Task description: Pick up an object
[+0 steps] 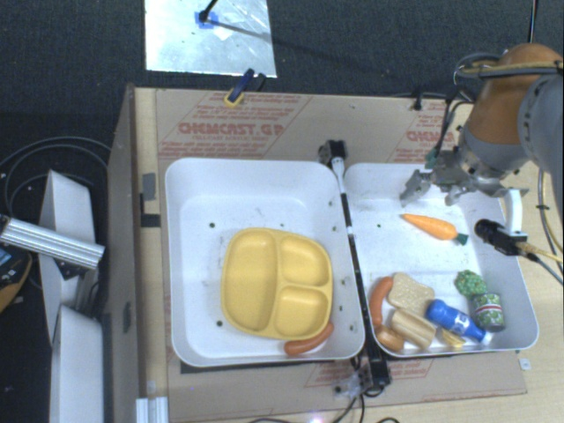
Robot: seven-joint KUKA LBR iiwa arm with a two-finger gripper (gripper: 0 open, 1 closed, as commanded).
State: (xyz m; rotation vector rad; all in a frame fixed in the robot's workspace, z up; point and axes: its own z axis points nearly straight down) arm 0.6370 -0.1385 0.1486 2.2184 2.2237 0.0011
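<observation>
One grey two-finger gripper (429, 186) is seen with fingers spread, nothing held | orange plastic carrot with green tip (432, 226) lies just below the fingertips, apart | long axis runs left-right, crosswise under them

The claw (434, 181) hangs open over the far end of the right bin (388, 192), just above a toy carrot (430, 226) and not touching it. Toy sausages (381, 300), bread (410, 291), a blue bottle (455, 319) and broccoli (470, 282) crowd that bin's near end. The left bin (189, 236) holds a yellow divided plate (275, 282) with a sausage (308, 343) at its near rim.
</observation>
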